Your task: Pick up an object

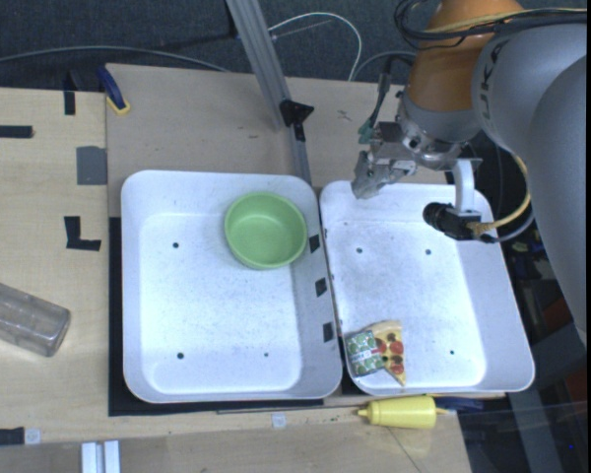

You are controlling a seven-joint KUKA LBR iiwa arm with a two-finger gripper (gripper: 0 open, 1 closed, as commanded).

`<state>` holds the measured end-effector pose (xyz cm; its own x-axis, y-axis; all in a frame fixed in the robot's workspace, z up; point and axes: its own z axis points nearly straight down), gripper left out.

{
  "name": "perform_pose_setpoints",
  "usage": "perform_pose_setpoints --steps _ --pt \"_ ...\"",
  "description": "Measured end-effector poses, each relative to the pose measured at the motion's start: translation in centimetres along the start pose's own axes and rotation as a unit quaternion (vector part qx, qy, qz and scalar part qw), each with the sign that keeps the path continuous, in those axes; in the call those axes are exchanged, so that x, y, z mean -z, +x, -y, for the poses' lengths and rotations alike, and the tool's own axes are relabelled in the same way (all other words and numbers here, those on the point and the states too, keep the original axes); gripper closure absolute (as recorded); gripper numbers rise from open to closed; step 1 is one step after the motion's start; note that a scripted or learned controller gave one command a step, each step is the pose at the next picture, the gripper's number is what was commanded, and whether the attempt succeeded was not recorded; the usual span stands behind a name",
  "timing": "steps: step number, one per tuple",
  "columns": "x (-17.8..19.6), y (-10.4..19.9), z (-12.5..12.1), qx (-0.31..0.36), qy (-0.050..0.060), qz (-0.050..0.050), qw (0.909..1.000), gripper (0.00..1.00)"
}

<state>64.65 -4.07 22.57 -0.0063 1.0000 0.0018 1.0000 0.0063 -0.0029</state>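
Claw (372,183) hovers at our right bin's (473,304) far-left corner; grip state unclear. Snack packet (375,350) lies at the near-left corner, straight toward us.

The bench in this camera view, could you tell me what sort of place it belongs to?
Most likely a robotics lab set up for grasping trials: a robot arm reaches over two white bins holding test items, a green bowl and a snack packet, with loose cables behind.

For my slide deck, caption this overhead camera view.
Gripper above right bin's far edge; green bowl in left bin, snack packet in right.
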Motion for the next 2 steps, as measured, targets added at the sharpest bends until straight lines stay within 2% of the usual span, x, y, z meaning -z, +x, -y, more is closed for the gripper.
perform_pose_setpoints --steps 1,2 --pt "-1.1 5.3 1.4 0.000 0.000 0.000 1.0000 1.00" --pt "0.0 11.0 3.3 0.001 0.000 0.000 1.0000 1.00"
